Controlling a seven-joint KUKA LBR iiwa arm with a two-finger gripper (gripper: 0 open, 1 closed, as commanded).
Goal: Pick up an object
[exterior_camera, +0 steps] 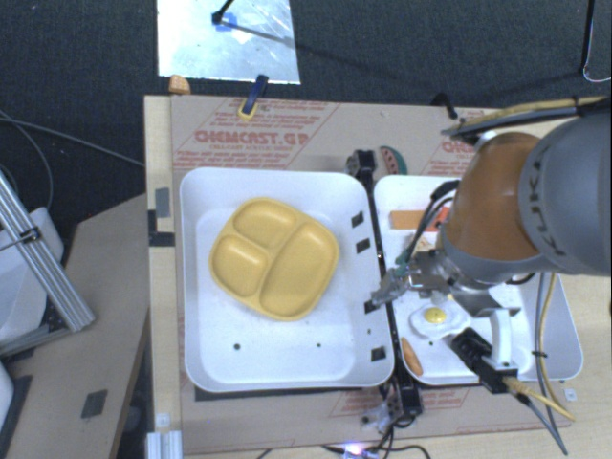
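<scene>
Toy egg: a small white piece with a yellow centre [435, 317] lies on the floor of the right bin, just below the arm's wrist
Hot dog toy: an orange-brown piece [411, 356] lies near the right bin's lower left corner, just beside the egg
Orange block: a flat orange piece [405, 220] lies in the upper left part of the right bin, partly hidden by the arm
Gripper: [432, 290] hangs low over the right bin, right above the egg; whether it is clenched or released cannot be told, as the wrist covers it
Arm: grey with an orange band [502, 208], it reaches in from the right and covers much of the right bin
Right bin: white and shallow [564, 357]
Left bin: white and shallow [239, 352], touching the right bin along a black divider
Yellow plate: a plate with 3 compartments [274, 257] sits tilted in the middle of the left bin
Bench: brown board with red lettering [258, 137] under both bins
</scene>
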